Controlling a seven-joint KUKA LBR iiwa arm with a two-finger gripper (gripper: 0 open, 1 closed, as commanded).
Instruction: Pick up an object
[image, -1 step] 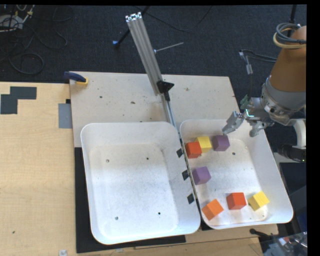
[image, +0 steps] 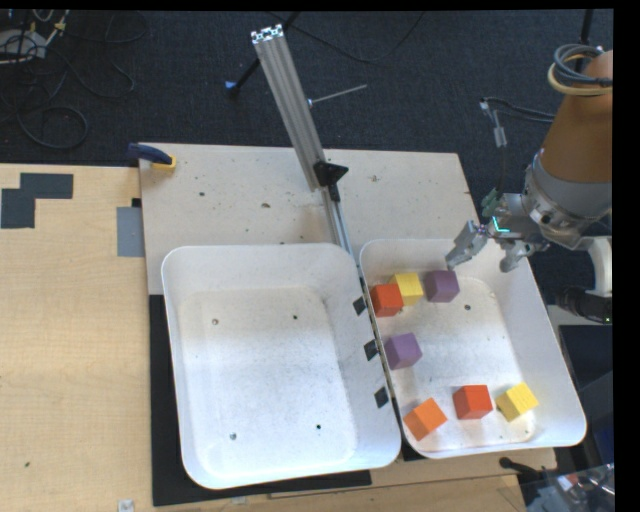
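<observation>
Tool (image: 489, 244) poised over the far rim of the right bin (image: 560, 385), its two fingers (image: 462, 246) spread apart with nothing between them. Nearest item: purple cube (image: 441, 285), just below and slightly left of the tool on the bin floor. Touching that cube's left side, a yellow cube (image: 408, 289); touching the yellow one in turn, a red-orange cube (image: 387, 298) hard against the bin's left wall. Second purple cube (image: 403, 350) further down from the tool, standing alone near the same wall. Along the near edge, well apart from the tool: orange cube (image: 426, 417), red cube (image: 472, 402), second yellow cube (image: 517, 401), the last close to the near right corner. Open floor lies directly below the tool through the bin's middle and right half. Left bin (image: 190, 300) sits well to the tool's left on the worktop (image: 240, 200).
</observation>
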